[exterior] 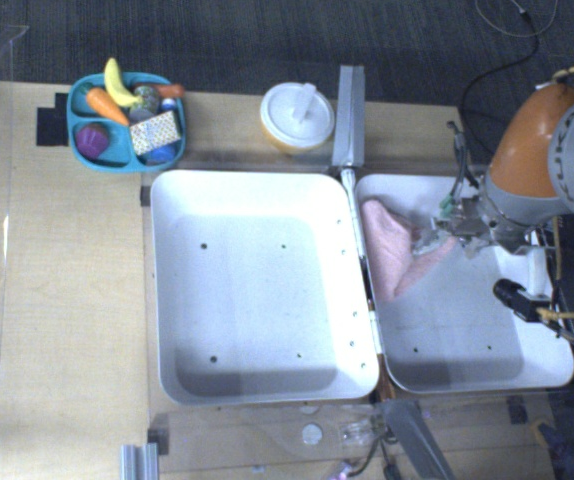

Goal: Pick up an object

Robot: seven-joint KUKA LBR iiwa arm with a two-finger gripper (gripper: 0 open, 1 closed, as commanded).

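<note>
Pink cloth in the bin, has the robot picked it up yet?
Not quite. Done: the arm has reached into the right bin, and its gripper sits at the edge of the pink cloth. In hand: one corner looks tugged toward the gripper. Left: most of the cloth lies on the bin floor, so lifting remains.

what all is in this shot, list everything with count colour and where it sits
bins: 2, white, side by side on the bench
cloth: 1, pink, left part of the right bin, one end stretched toward the gripper
tray: 1, blue, compartmented, upper left of the bench, holding toy food
banana: 1, yellow, in the tray
carrot: 1, orange, in the tray
lidded cup: 1, white lid over yellow, above the left bin
divider bar: 1, grey, between the bins at the top
cable: 1, black, looped on the dark floor, upper right
arm: 1, grey with orange band, from the right
gripper: 1, dark, over the right bin at the cloth's end
</note>
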